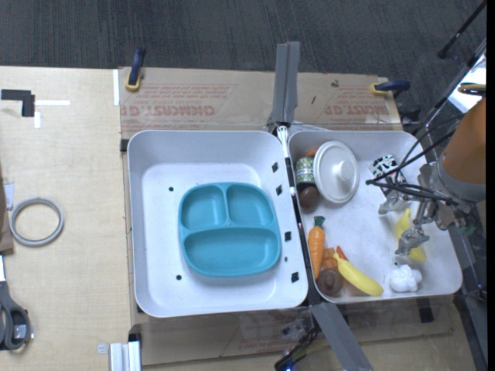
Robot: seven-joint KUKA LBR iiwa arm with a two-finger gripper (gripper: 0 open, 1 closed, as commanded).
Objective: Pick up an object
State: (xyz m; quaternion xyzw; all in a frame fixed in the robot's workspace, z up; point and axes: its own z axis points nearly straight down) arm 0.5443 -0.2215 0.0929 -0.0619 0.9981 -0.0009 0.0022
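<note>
Yellow object between open end effector fingers

We count two white bins: the left bin and the right bin. In the left one we see one blue divided plate. In the right one we count one white lid, one carrot, one banana, one small can, two brown round things, one white fluffy ball and one black-and-white ball. On the bench we count one tape ring and two yellow clamps.
</note>
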